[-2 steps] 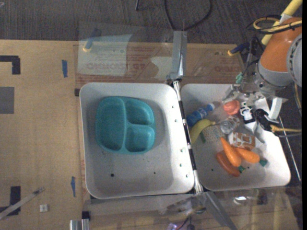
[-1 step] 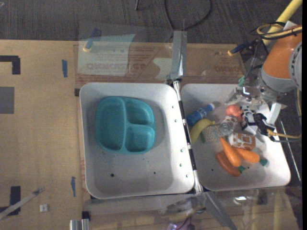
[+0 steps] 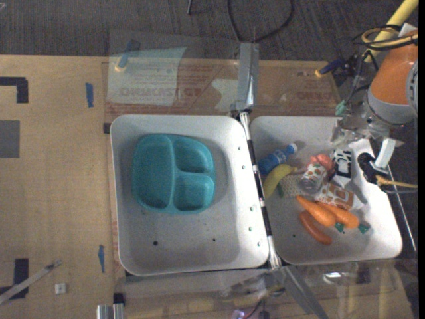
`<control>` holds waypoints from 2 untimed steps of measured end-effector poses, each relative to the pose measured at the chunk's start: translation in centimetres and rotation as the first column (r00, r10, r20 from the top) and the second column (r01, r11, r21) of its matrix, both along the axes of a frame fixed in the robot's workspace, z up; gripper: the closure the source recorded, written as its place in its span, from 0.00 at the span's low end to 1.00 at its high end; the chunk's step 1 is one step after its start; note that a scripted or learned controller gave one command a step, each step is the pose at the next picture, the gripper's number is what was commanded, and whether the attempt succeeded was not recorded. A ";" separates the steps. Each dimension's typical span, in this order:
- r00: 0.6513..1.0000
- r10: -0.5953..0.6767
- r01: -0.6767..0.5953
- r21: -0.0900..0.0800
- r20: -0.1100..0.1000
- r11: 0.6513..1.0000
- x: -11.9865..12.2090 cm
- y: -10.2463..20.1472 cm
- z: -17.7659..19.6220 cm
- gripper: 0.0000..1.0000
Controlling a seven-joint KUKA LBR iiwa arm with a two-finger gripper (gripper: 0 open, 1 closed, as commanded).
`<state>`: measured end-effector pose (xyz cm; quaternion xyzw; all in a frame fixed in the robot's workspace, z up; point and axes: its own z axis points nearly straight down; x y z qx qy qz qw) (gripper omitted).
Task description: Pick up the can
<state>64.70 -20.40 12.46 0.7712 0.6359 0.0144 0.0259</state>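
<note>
— Looking for the can [image 3: 313, 177]. Spotted yet?

— Yes. Lying in the right bin [image 3: 378, 241], toward its far middle, tipped on its side in the clutter. Sits just right of the banana [image 3: 274, 179], just left of the gripper [image 3: 354, 166], with a small carton [image 3: 335, 196] touching or nearly touching on the near side. Carrots [image 3: 330, 216] nearer still, a blue bottle [image 3: 277, 157] off to the far left.

— And the fingers [image 3: 342, 165]?

— Spread apart, by the look of it, with bare bin floor between and nothing pinched. Hard to read sharply, though.

— Likely to handle how?

— Probably light and stiff: small, with rigid walls, so no crushing under a firm squeeze. Smooth and round, hence slippery. Apt to roll away on the slick bin floor if nudged from one side only.

— Best taken where?

— Across the middle of the body, pinching the curved sides squarely, not the ends. Worth closing on both sides at once, to stop any rolling. Also worth minding the carton, which crowds the near side and could get caught along with it.
</note>
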 end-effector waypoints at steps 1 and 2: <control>0.995 -0.083 0.084 0.020 -0.053 0.996 -3.7 -0.3 5.4 1.00; 0.995 -0.083 0.084 0.020 -0.054 0.996 -3.7 -0.3 5.4 0.00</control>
